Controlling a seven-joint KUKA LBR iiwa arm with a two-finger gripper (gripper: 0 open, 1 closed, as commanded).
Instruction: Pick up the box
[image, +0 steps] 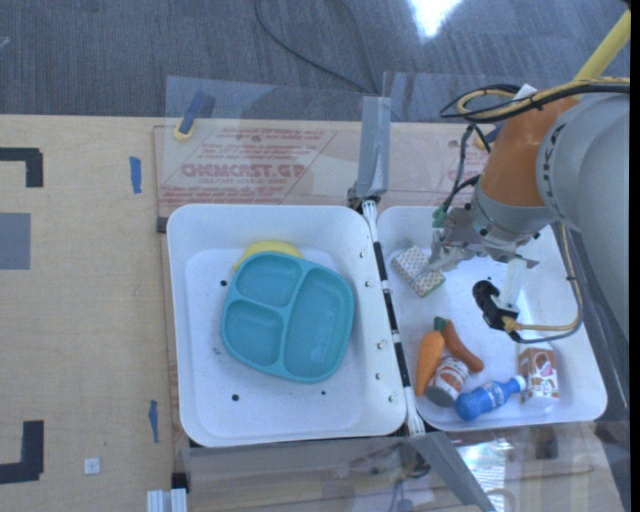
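Bench: wood-coloured top (80, 330) is seen from above, marked with black and blue tape, and 2 shallow white bins are set on it side by side.
Floor: dark grey flooring with a black cable is visible beyond the bench's far edge.
Left bin (190, 300): a teal divided plate (288, 316) with 3 compartments is laid near its middle; a yellow object (270, 249) is partly covered by the plate's far edge.
Right bin (575, 330): the box and several small items are contained here.
Box (416, 270): a small patterned box is placed in the right bin's far left part, tilted, close to the divider between the bins.
Arm (560, 150): the grey arm with its orange band is reached in from the right, over the far part of the right bin.
Gripper (447, 249): it is positioned just beside the box, at the box's right far edge; whether the fingers are apart or together cannot be told, and the box is not seen between them.
Carrot (430, 358): an orange toy carrot is laid in the near left part of the right bin.
Blue bottle (487, 397): it is laid on its side near the bin's front edge.
Small carton (539, 372): a brown and white pack is placed at the near right.
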